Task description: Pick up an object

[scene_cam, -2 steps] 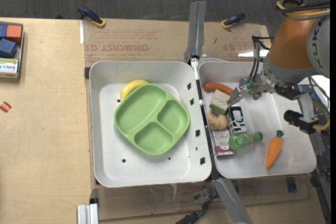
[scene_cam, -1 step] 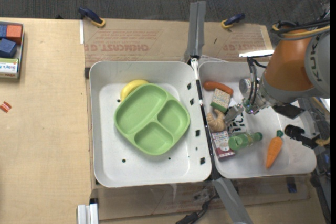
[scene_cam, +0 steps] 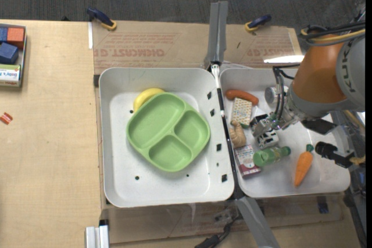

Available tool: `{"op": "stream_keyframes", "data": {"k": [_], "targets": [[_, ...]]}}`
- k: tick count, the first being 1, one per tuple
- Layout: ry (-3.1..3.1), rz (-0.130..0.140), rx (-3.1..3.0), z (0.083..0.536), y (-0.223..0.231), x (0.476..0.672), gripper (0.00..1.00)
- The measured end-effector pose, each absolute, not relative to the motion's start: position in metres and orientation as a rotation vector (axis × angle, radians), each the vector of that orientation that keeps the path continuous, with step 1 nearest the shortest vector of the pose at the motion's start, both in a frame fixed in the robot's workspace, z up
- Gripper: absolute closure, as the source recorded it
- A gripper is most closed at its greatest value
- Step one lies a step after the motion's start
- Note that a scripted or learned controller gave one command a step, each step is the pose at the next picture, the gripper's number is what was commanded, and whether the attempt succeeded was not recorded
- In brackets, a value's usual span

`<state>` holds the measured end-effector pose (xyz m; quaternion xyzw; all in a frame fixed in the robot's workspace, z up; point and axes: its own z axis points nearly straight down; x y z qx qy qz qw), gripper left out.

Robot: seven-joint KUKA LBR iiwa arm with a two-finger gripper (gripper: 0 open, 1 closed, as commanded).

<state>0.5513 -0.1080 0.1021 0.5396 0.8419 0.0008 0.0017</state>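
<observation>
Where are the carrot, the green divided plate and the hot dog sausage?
carrot [scene_cam: 302, 167]: camera view, middle of its orange body.
green divided plate [scene_cam: 152, 119]: camera view, floor of its largest compartment.
hot dog sausage [scene_cam: 241, 95]: camera view, middle of its length.

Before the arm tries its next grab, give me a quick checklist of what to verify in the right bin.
1. End effector over the right bin: ok.
2. Object directly under it: ok, green bottle lies just below.
3. Anything gripped already: cannot tell, too small and cluttered.
4. Space around the bottle: not ok, a packet touches its left end.
5. Carrot away from the end effector: ok, it lies apart to the right.
6. Cable clearance at the wrist: cannot tell.
</observation>
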Motion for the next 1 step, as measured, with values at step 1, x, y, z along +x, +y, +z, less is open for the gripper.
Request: {"op": "stream_keyframes", "data": {"k": [1], "targets": [[2.437, -0.002, 1.983, 0.1912, -0.0311, 0.5565, 1.0]]}}
